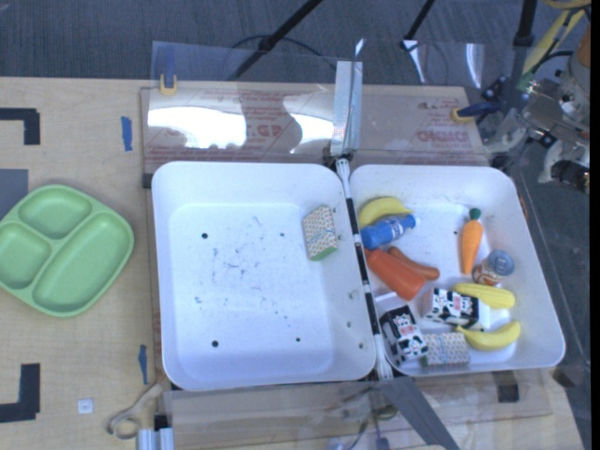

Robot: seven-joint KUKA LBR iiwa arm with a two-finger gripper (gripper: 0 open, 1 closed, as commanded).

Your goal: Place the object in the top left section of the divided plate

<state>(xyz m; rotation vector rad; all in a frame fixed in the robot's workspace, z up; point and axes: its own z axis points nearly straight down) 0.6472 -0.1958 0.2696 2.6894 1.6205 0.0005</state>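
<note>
Plate's top left section (54, 211) has nothing in it yet. My guess for the object is the patterned sponge block (321, 231), leaning on the left bin's (187, 195) right wall - awkward to grab. It's a long carry to the green divided plate (66, 247) on the desk (84, 139), and that small section is easy to overshoot.

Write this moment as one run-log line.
plate: left of bins, no object in it | sponge: left bin, right edge | right bin: bananas, carrot, bottles
</note>
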